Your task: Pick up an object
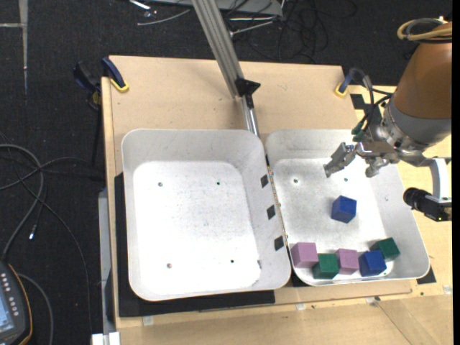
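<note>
A pale wooden bench (187, 92) is carrying 2 shallow white bins side by side, the left bin (133, 149) lying on a black mat (122, 297) and the right bin (309, 134) touching it along a seam where 3 small black tabs (272, 210) are showing. 2 blue-and-yellow clamps are gripping the far corners of the bench, 1 at the left (109, 74) and 1 at the right (347, 83), while a grey metal rail (215, 34) is slanting down toward the seam. Cables (21, 178) are trailing over the dark floor (50, 34), and a screened device (11, 307) is sitting at the lower left.
</note>
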`<state>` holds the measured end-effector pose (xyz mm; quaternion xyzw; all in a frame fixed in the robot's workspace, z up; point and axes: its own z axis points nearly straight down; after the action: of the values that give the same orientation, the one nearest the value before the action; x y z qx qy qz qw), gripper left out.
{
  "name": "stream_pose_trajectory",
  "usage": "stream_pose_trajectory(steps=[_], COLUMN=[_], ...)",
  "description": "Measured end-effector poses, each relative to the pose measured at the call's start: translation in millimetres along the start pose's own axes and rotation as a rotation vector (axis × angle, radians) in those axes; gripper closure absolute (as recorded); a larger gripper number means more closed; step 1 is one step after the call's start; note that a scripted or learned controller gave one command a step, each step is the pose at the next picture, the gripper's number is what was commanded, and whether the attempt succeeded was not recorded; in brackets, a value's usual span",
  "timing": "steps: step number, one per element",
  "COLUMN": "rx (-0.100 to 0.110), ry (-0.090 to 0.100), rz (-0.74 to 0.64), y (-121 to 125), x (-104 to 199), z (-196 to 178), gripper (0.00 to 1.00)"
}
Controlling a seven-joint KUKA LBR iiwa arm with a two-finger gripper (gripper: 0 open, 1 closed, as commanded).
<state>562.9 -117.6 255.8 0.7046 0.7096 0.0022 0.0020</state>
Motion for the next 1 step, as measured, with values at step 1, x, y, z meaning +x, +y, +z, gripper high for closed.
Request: stream_pose_trajectory(steps=[1], rx=[0.014], ry=[-0.001], rz=[0.012], y=[-7.6], x=[-68.2], z=[108.8], gripper=[0.0])
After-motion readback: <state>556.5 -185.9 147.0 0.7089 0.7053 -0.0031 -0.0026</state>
